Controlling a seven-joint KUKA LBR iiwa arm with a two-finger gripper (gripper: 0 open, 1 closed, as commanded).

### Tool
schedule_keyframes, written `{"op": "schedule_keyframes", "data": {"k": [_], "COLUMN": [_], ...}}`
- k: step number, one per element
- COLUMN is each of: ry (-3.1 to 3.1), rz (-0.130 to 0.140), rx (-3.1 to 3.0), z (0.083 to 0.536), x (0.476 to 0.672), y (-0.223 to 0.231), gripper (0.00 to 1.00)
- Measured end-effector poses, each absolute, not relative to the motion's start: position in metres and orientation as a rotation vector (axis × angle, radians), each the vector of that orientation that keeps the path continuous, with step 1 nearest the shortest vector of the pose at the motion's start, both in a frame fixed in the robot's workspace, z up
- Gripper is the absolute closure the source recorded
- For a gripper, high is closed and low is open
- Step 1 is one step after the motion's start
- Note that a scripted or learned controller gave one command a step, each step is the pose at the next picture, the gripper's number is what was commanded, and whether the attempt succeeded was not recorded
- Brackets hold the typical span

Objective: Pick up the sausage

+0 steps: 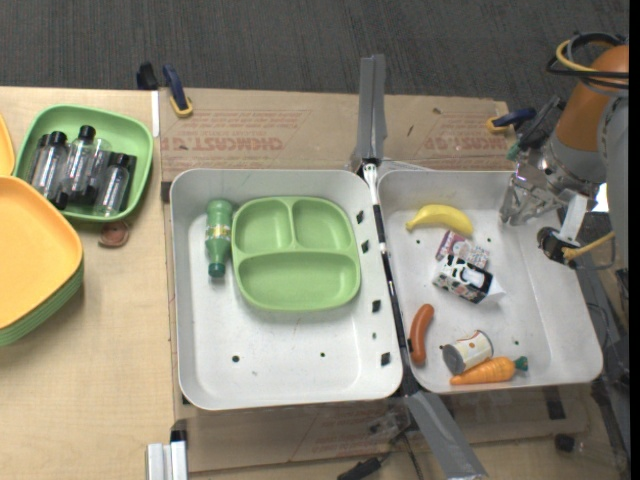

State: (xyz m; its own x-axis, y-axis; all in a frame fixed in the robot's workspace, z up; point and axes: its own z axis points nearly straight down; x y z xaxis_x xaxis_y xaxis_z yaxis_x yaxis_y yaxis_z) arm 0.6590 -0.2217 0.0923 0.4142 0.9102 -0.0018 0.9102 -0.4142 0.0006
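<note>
The sausage is a reddish-orange link lying upright along the left wall of the right bin, near its front. My gripper hangs at the bin's far right corner, well away from the sausage, with nothing visible between its fingers. The grey arm with its orange band rises behind it at the right edge.
In the right bin lie a banana, a black-and-white packet, a small can and a carrot. The left bin holds a green divided plate and a green bottle. A green tray of bottles sits far left.
</note>
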Motion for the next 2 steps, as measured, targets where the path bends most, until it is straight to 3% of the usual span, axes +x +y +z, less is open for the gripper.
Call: {"op": "schedule_keyframes", "data": {"k": [1,2], "ry": [1.362,0.850], "rz": [-0.002,-0.007], "rx": [2.830,3.026], "z": [0.132,0.091], "x": [0.659,0.654], "y": [-0.200,-0.192], "gripper": [1.00,1.00]}}
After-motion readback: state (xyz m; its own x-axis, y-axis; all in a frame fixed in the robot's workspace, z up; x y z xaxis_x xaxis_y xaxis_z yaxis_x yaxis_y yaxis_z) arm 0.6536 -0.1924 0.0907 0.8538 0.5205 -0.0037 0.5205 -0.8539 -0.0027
